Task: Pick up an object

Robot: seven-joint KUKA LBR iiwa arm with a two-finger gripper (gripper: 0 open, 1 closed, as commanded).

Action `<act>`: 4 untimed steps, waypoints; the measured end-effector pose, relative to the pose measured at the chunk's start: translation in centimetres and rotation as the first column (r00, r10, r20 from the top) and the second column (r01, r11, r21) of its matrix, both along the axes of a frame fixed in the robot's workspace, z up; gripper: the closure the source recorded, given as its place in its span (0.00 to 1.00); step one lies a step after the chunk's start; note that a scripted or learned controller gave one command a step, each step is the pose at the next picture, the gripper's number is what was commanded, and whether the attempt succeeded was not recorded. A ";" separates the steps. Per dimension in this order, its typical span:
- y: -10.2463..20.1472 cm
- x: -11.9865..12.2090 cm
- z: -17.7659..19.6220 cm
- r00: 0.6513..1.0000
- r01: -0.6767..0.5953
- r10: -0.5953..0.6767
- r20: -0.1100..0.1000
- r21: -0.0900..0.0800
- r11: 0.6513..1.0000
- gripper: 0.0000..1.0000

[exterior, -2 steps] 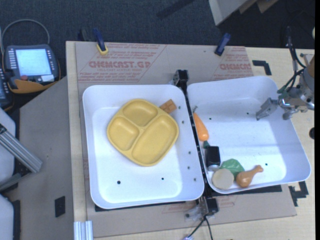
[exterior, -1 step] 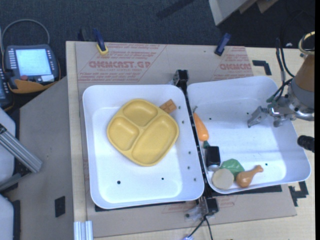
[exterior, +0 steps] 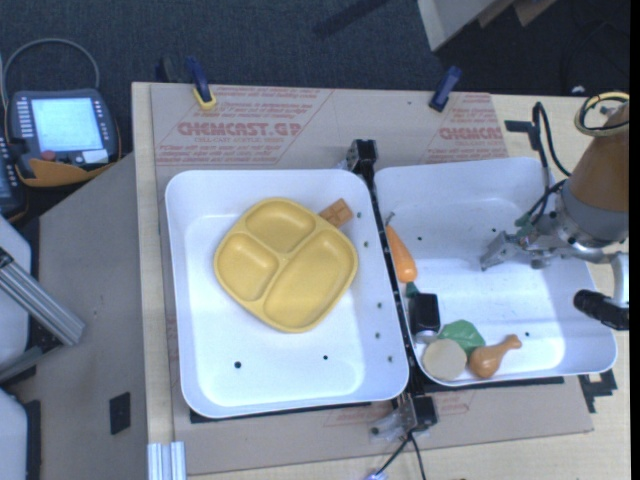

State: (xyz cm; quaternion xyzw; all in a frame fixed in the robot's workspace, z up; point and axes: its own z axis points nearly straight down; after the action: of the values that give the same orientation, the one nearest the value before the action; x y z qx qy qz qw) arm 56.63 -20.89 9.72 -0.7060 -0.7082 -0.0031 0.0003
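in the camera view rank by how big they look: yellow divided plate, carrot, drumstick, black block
1. yellow divided plate
2. carrot and drumstick: look about alike, not ranked apart
3. black block, smallest

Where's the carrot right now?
In the camera view the carrot lies in the right bin, against its left wall beside the divider. It is just above the small black block and well left of the gripper.

Plate point(exterior: 286, 264) in left bin point(exterior: 190, 298); carrot point(exterior: 402, 256) right.

Bench point(exterior: 150, 268) bears two bins point(exterior: 200, 348).
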 end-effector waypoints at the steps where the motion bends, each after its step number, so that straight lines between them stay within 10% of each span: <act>1: 0.3 0.5 -0.5 1.000 -0.001 0.001 0.002 0.001 1.000 0.00; 2: 0.2 0.8 0.9 1.000 -0.001 0.001 0.015 -0.005 1.000 1.00; 4: -0.7 1.6 11.9 1.000 0.001 -0.001 0.004 -0.009 1.000 1.00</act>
State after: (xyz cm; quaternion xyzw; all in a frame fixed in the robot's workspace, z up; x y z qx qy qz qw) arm 58.24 -21.62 21.62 -0.7064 -0.7078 -0.0014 -0.0041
